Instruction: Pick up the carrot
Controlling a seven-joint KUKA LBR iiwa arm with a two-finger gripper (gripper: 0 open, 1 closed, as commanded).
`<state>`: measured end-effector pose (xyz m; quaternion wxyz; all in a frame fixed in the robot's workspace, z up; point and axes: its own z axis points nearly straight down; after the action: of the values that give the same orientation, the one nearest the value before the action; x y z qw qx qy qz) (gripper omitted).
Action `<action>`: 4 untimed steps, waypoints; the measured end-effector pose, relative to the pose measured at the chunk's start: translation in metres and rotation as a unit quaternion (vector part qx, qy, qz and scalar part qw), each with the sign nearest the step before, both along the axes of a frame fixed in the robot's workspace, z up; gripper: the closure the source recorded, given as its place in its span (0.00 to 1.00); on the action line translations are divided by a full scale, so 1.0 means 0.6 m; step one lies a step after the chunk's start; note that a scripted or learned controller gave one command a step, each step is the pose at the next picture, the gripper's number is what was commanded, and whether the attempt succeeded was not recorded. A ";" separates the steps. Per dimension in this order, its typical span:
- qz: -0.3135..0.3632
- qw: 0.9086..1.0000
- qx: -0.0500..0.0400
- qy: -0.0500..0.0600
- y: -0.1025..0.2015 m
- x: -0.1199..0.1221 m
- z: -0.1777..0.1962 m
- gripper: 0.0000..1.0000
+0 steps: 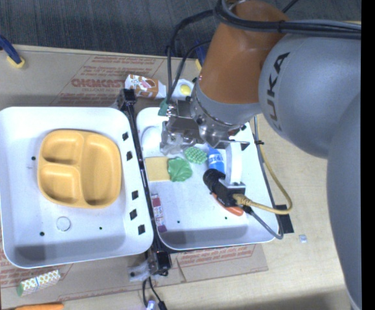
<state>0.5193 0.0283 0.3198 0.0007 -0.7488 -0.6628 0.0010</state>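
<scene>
The carrot [237, 208] shows as a small orange sliver in the right part of the right bin [194, 221], mostly hidden under parts of the robot. My gripper [176, 141] hangs low over the bin's far left area, to the upper left of the carrot and apart from it. Nothing shows held in it. The large grey and orange wrist covers the far end of the bin.
Near the gripper lie a green leafy toy [180, 169], a green ridged piece [195, 154], a blue bottle [215, 161] and a tan flat piece [155, 168]. The left bin [6, 173] holds a yellow divided plate [81, 166]. A small packet [142, 86] lies behind the bins.
</scene>
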 end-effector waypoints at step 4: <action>0.033 0.999 0.000 -0.001 -0.330 -0.072 -0.073 1.00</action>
<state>0.4764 -0.1698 0.2759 0.0003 -0.7265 -0.6872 0.0007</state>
